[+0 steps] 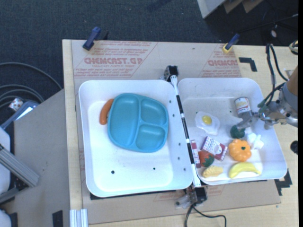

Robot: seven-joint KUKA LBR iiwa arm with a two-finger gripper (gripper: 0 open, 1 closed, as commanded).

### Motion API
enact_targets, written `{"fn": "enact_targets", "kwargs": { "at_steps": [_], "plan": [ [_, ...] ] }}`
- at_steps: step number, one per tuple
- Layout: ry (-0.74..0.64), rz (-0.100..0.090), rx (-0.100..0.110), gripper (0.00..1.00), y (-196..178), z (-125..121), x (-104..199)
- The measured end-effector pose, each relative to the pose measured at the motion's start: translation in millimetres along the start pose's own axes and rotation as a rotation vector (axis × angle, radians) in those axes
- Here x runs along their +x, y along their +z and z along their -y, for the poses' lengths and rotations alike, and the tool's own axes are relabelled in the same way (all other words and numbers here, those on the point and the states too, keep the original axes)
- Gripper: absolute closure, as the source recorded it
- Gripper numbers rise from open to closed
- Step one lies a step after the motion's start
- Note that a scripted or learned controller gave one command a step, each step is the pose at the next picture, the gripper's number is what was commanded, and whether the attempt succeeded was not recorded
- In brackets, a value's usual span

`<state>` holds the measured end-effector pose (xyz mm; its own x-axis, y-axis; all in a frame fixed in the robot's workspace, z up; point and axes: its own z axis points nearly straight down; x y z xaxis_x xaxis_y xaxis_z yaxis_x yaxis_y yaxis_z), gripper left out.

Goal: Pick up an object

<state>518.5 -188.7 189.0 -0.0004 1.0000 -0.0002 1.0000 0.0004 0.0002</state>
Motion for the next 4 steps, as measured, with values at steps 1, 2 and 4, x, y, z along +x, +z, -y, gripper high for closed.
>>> {"fn": "enact_targets", "kwargs": {
  "at_steps": [1,2,4],
  "plan": [
    [-0.001,-0.001,0.001,0.0,104.3,-45.5,9.2],
    [0.0,-0.001,0.0,1.0,94.4,-45.7,9.1],
    [0.0,0.0,-0.002,1.0,84.5,-46.1,9.1]
  ]
}}
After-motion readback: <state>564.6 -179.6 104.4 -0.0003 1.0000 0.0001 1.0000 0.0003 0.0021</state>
